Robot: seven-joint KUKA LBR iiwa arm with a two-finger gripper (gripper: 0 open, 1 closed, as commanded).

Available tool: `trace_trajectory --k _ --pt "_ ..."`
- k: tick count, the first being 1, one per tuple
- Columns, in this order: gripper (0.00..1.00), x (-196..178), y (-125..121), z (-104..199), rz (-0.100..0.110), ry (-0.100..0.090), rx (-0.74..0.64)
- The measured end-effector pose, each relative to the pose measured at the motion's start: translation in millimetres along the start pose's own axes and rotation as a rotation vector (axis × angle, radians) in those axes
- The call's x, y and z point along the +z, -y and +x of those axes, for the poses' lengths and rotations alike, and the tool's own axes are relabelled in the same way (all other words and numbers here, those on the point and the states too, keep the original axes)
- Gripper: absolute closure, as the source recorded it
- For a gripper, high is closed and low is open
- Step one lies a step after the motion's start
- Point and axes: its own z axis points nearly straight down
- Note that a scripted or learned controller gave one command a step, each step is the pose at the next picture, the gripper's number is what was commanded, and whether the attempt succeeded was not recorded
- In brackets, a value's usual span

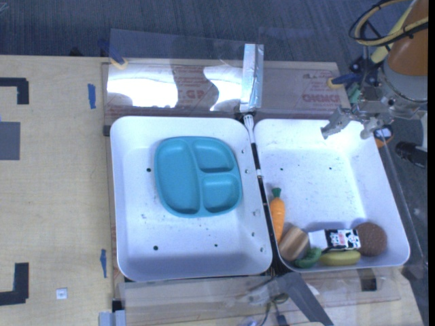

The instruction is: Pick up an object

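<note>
My gripper hovers over the far right corner of the right bin, open, with nothing between its fingers. The objects lie along the bin's near edge, well away from it: an orange carrot, a tan round piece, a green item, a yellow banana, a small white carton with black marks and a brown round piece.
The left bin holds a teal divided plate. A ridge where the two bin rims meet runs between them. A shiny foil-covered board stands behind the bins. Yellow cables loop above the arm.
</note>
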Motion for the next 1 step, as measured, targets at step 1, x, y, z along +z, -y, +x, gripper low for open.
trace_trajectory --k 1 --pt "0.00 27.8 36.9 -4.2 0.004 -0.001 0.253"
